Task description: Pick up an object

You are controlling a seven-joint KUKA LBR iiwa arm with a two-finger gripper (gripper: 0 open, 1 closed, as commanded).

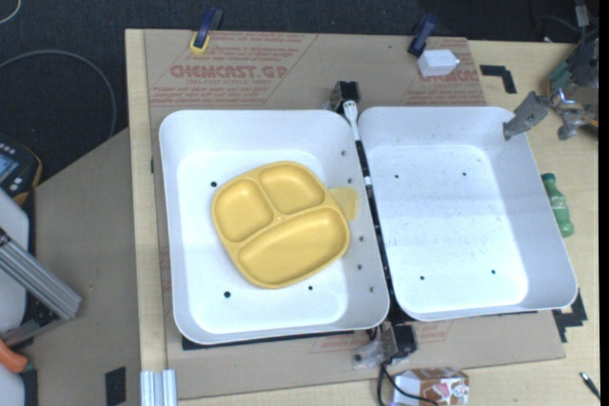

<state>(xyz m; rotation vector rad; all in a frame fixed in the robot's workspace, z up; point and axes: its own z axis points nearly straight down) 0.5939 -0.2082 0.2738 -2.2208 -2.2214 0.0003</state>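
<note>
**Yellow tray in the left bin, and I'm parked far off to the right**

Nearest the camera, along the bench's front edge, a small brown-and-white packet (440, 387) lies beside some cabling, outside both bins. It isn't mine to bother with.

Just behind it sit the two white bins. The left bin (186, 299) holds the only thing worth picking: a yellow divided plate (281, 223), three compartments, lying flat and turned a little askew, close to the bin's right wall. A paler yellow scrap (344, 202) peeks out from its right edge; I can't tell whether it is a separate piece or part of the plate.

I judge the plate to be moulded plastic: light, stiff, not fragile, but smooth and likely slippery. Lying flat, it gives me no tall side to pinch. The best purchase looks to be the raised rim, or one of the ridges dividing the compartments, taken with one finger on each side. A shallow bite on the rim could let it pivot or slide out, since the plate is wide and would hang off-centre.

The right bin (533, 285) lies beside it, with a green object (559, 203) resting just outside its right wall.

Farthest back, at the right bin's rear corner, is my gripper (533, 115), well apart from the plate. It carries nothing I can see, and I can't tell how it is set.
</note>
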